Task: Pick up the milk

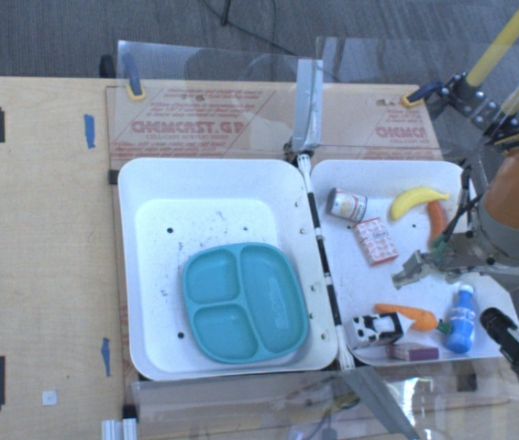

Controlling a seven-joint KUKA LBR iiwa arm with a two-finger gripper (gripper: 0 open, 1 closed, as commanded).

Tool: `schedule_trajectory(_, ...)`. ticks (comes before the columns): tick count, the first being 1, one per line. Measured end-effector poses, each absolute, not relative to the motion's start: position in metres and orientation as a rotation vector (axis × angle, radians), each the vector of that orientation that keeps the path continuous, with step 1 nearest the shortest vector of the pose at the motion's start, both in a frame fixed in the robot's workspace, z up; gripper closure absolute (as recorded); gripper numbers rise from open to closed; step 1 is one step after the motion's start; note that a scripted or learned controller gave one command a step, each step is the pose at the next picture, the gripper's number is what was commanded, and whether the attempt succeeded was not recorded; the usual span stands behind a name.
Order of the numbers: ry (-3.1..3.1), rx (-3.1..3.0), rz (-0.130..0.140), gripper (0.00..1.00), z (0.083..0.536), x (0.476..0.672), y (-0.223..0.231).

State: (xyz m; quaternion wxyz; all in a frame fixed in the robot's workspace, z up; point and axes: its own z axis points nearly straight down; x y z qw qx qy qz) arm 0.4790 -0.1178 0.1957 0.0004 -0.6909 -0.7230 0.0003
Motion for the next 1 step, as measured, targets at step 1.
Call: schedule_trajectory(1,-1.988,-2.429,0.001,0.0,0.1162,0.4787,-0.1526)
